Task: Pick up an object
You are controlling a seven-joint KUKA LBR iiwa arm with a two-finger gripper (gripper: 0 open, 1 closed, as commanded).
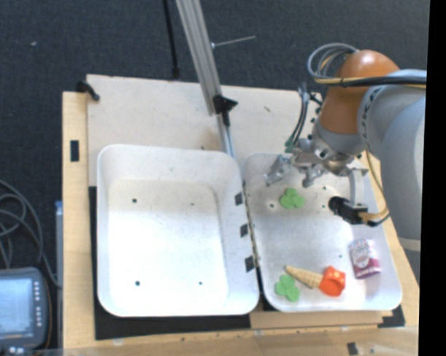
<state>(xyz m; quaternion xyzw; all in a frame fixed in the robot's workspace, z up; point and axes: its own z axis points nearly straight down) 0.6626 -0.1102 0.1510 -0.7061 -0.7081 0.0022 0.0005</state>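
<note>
From my screen I see the gripper (295, 173) hanging over the far part of the right bin (309, 226), its fingers spread apart with nothing between them. A green clover piece (291, 199) lies just near of it. At the bin's near edge sit a second green piece (286, 287), a tan cone (301, 275), an orange block (333, 281) and a pink packet (364, 258).

arm: reaches in from right, wrist bent down | pincer (295, 171): spread, nothing between
</note>
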